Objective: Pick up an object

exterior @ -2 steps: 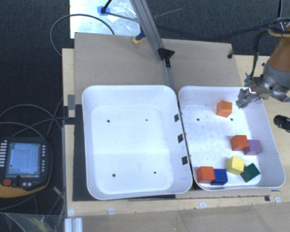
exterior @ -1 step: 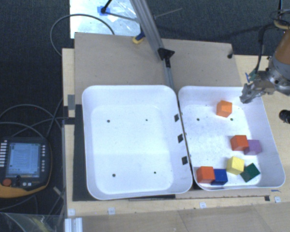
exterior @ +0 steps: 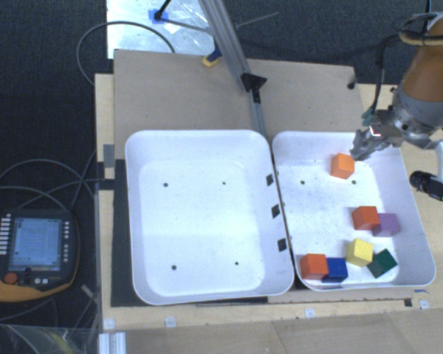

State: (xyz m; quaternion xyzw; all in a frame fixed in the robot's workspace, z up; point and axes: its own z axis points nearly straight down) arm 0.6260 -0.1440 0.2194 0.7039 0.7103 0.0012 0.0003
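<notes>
My gripper [exterior: 363,146] hangs over the far right part of the right bin [exterior: 310,153], reaching in from the right. An orange cube [exterior: 342,166] sits just below and left of its tip, very close to it; whether they touch is unclear. Further toward the bin's front lie a red-orange cube [exterior: 365,217] and a purple cube [exterior: 388,224] side by side. Along the front wall are a yellow cube [exterior: 359,252], a green cube [exterior: 383,262], another orange cube [exterior: 314,265] and a blue cube [exterior: 337,269].
The left bin [exterior: 140,153] stands beside the right one, joined by black clips [exterior: 275,210]. A slanted metal pole [exterior: 229,39] crosses the back of the bench. A teach pendant [exterior: 31,253] lies on the floor at left.
</notes>
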